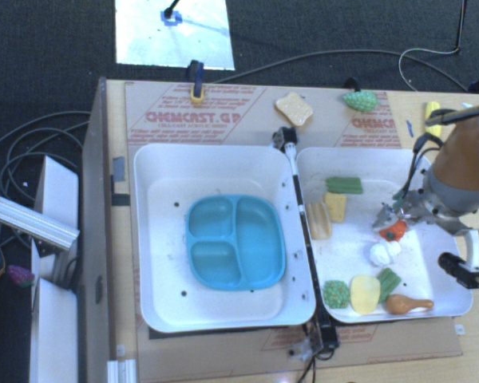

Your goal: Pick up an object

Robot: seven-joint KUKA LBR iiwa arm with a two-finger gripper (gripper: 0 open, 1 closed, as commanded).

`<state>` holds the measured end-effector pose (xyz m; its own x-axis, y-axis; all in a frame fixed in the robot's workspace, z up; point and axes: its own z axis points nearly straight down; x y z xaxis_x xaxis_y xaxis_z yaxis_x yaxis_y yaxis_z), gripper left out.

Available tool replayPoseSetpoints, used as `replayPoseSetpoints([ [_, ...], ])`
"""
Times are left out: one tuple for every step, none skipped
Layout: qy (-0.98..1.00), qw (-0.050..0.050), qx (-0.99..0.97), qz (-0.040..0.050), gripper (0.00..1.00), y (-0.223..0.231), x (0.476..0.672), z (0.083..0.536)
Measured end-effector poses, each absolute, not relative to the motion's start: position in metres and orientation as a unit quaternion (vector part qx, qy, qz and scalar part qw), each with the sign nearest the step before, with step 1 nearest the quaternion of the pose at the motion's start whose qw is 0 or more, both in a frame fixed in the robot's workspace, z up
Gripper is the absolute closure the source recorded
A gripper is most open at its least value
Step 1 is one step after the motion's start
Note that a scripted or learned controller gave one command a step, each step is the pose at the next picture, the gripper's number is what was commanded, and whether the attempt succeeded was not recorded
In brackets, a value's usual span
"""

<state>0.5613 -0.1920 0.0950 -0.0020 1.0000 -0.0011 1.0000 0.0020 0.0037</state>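
Left bin (156, 214): white, shallow, holds a blue tray (235, 242) with three sections, flat in the middle.
Bench top above the bins: a tan toast piece (294, 108) and a bumpy green toy (360, 100), both outside the bins.
Right bin (359, 158): white, just beside the left bin, full of small toy foods.
Far part of right bin: a dark green block (344, 185), then a yellow block (335, 206) and a pale tan stick (318, 221) near the left wall.
Near part of right bin: a round green piece (336, 294), a pale yellow piece (365, 294), a small green piece (389, 281), an orange-brown drumstick shape (407, 302).
Middle of right bin: a white lumpy toy (382, 253), touching a red-orange toy (394, 230) just above it.
Gripper (393, 219): low in the right bin, tips down right at the red-orange toy.
Jaws: too small and blurry to tell if apart or together, or if clamped on the toy.
Arm (463, 162): grey and orange, in from the right.
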Motion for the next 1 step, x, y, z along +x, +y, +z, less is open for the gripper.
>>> replayPoseSetpoints([
  [0.709,0.003,0.706,0.0019,1.00,-0.1525,0.5908,0.1902],
])
